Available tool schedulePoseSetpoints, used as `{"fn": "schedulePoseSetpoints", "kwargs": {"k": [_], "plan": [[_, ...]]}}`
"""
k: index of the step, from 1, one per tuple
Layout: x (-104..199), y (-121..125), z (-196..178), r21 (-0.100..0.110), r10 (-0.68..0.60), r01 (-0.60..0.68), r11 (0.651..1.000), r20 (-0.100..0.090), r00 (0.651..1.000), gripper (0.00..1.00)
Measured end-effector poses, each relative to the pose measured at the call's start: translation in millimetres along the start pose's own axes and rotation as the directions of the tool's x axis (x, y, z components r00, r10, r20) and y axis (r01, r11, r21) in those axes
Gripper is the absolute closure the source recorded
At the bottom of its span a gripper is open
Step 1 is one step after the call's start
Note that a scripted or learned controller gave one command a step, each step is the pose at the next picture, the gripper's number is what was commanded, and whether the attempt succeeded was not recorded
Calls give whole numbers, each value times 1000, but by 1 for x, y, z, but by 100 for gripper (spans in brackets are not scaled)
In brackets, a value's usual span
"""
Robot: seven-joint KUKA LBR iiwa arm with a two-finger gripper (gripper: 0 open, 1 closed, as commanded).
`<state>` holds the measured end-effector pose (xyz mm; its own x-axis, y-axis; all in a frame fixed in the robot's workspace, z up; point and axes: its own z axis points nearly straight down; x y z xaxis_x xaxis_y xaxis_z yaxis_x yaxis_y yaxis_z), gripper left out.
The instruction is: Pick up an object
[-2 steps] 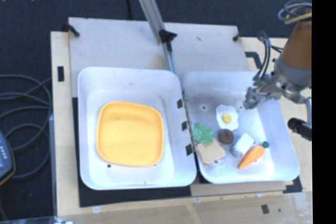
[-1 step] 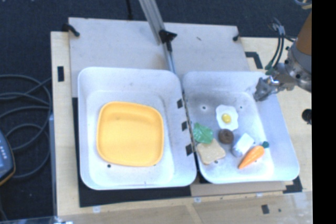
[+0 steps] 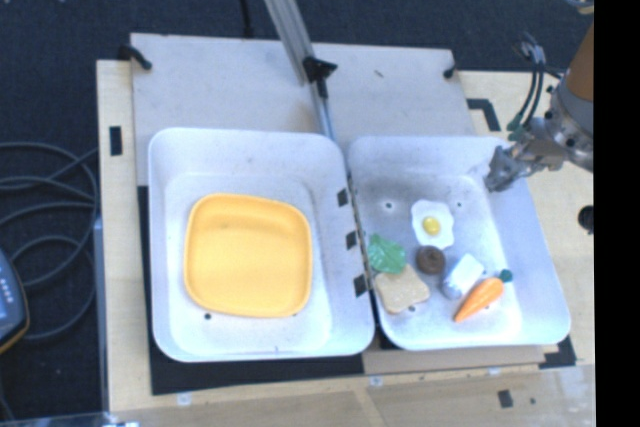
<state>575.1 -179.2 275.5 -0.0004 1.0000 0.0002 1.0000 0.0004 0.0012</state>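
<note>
Two white bins side by side on bench. Left bin (image 3: pixel 165 215): one yellow plate (image 3: pixel 248 255), squarish, rounded corners, lying flat.

Right bin (image 3: pixel 535 255): six small toy foods, clustered toward near half.
- One carrot (image 3: pixel 477 300), orange with green stub at top. Long axis diagonal; green end toward upper right, tip toward lower left. Near right-front part of bin.
- One egg (image 3: pixel 432 224), fried, white with yellow yolk, flat, mid-bin.
- One donut (image 3: pixel 431 260), dark brown, round, just below egg.
- One white block (image 3: pixel 464 272), touching or just beside carrot's upper side; cannot tell which.
- One toast (image 3: pixel 402 291), tan slice, tilted, near left wall.
- One green piece (image 3: pixel 387 255), leafy, ragged edge, just above toast, close against left wall.

Gripper (image 3: pixel 500 171) at upper right corner of right bin, over rim, well apart from all six pieces. Nothing seen between fingers. Fingers a dark blur; how far open, cannot tell.

Arm entering from right, grey, with cables above wrist.
</note>
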Motion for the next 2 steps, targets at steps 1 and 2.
{"fn": "schedulePoseSetpoints", "kwargs": {"k": [1,2], "plan": [[51,5,1,0,-3,3,1000,0,1000,100],[103,0,-3,0,-4,4,1000,-1,1000,100]]}}
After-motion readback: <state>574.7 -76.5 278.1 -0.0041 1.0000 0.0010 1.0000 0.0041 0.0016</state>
